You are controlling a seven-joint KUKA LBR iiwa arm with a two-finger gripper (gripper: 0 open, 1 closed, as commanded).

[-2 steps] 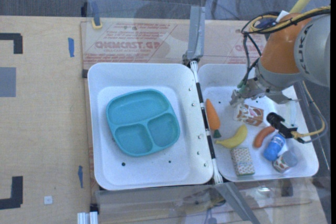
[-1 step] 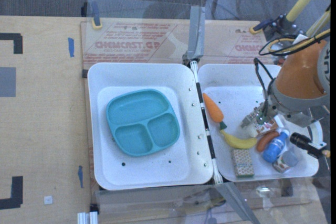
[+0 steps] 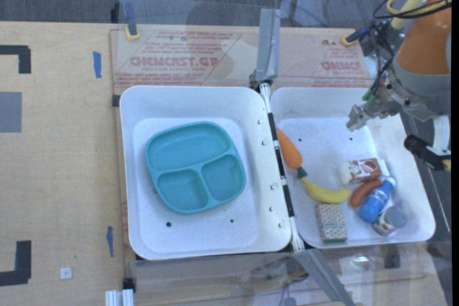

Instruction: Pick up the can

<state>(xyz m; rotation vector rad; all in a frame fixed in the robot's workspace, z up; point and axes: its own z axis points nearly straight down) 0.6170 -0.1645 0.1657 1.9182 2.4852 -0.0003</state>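
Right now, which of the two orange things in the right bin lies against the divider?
The long orange carrot with the green tip; the shorter orange-red sausage lies far right, beside the blue bottle.

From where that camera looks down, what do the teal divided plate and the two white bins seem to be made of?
The teal divided plate looks like moulded plastic: one even colour, soft rounded ridges between its three sections, a dull sheen. The left bin and right bin also look like plastic, white and faintly speckled, with rounded corners and smooth rolled rims. Enamelled metal cannot be ruled out by look alone.
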